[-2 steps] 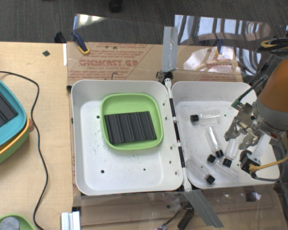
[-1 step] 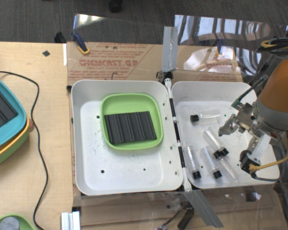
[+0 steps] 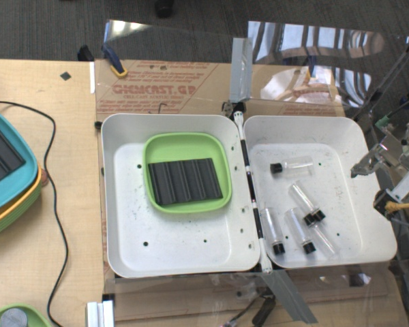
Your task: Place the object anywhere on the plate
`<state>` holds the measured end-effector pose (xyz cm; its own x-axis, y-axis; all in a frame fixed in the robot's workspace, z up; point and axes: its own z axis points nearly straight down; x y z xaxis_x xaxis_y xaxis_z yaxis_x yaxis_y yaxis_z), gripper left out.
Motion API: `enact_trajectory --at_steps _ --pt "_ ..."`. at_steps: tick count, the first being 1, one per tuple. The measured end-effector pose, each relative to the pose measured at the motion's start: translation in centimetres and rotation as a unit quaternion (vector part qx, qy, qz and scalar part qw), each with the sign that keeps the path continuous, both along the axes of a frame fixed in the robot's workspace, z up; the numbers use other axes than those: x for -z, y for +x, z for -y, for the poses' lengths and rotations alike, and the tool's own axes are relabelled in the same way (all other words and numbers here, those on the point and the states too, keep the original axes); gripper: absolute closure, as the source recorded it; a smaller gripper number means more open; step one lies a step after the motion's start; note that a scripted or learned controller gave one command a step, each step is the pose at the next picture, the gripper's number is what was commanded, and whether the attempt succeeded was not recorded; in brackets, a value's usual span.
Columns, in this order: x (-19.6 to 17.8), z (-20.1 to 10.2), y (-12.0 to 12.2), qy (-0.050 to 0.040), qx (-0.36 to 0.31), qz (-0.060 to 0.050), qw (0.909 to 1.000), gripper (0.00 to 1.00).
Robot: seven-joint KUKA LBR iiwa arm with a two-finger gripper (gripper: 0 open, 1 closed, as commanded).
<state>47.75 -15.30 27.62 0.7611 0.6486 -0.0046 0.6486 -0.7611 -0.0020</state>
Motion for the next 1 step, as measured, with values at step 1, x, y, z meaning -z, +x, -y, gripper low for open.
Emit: enact_trajectory --at_steps 1 --pt "-12.31 1.31 0.08 -0.0009 0.108 0.000 0.9942 0.00"
